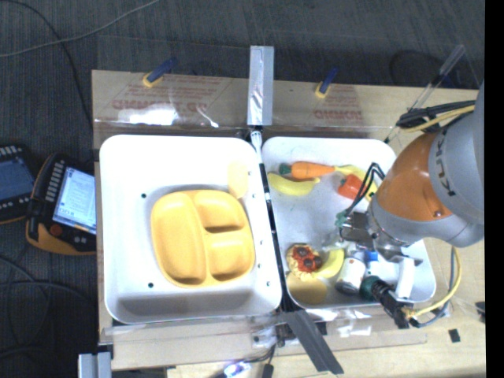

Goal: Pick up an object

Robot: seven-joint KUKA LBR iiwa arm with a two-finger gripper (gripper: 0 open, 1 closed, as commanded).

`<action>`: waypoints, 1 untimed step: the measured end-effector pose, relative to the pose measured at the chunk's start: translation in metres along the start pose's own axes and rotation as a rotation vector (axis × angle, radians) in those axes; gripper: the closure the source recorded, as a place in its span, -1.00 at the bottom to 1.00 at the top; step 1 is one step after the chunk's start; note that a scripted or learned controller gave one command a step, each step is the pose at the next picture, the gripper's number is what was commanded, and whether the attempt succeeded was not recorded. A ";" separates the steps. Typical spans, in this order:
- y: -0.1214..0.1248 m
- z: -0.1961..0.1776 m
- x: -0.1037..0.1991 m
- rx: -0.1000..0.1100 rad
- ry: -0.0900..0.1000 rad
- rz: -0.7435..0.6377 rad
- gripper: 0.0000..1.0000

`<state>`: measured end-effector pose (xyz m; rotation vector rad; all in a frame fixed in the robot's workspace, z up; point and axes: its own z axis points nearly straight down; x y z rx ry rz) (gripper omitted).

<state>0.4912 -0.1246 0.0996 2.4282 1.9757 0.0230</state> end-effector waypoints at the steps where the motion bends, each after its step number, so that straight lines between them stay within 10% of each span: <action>1: 0.013 -0.120 0.049 0.020 -0.008 0.050 1.00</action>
